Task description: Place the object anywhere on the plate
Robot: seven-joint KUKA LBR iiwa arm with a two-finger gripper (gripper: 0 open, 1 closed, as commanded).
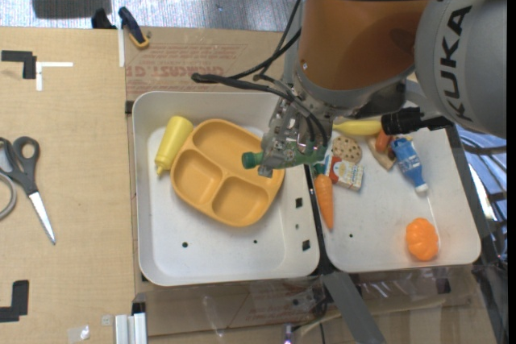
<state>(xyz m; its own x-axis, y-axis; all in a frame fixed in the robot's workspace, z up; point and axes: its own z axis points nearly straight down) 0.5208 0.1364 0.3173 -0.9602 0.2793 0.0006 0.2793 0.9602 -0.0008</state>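
A yellow-orange plate with three compartments lies in the left bin. My gripper hangs over the plate's right edge, by the wall between the two bins. A dark green object sticks out to the left of its fingers, and another green part shows on the right side of the fingers. The gripper looks shut on this green object, which is just above the plate's upper right compartment. The gripper hides the object's middle.
A yellow bottle lies against the plate's left side. The right bin holds a carrot, a banana, a snack box, a blue bottle and an orange. Scissors lie on the bench at left.
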